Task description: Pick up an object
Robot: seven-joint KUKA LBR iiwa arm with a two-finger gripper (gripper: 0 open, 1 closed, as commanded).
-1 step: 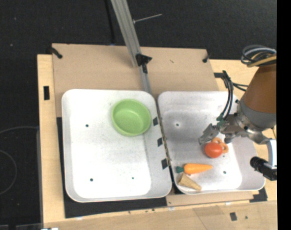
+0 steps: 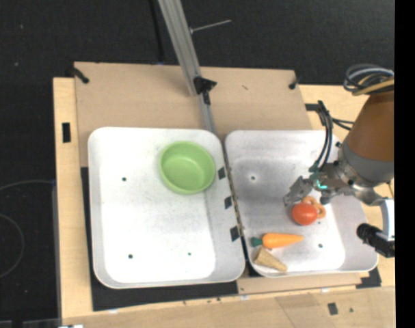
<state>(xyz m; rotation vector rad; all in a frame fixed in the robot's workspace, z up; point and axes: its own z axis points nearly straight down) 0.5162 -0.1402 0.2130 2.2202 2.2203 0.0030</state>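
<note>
A red tomato (image 2: 304,214) lies in the right bin (image 2: 262,162), toward its right side. An orange carrot (image 2: 282,239) with a green end lies just below it, and a tan wedge (image 2: 270,260) rests at the bin's front edge. My gripper (image 2: 307,191) hangs directly above and against the tomato's top, its dark fingers reaching left from the grey wrist; nothing is visibly held between them. A green bowl (image 2: 187,167) sits in the left bin (image 2: 125,217), at its upper right.
A grey metal pole (image 2: 183,43) slants down from the top to the gap between the bins. Cables (image 2: 325,132) hang beside the arm at the right bin's right edge. Brown board (image 2: 145,98) lies behind the bins.
</note>
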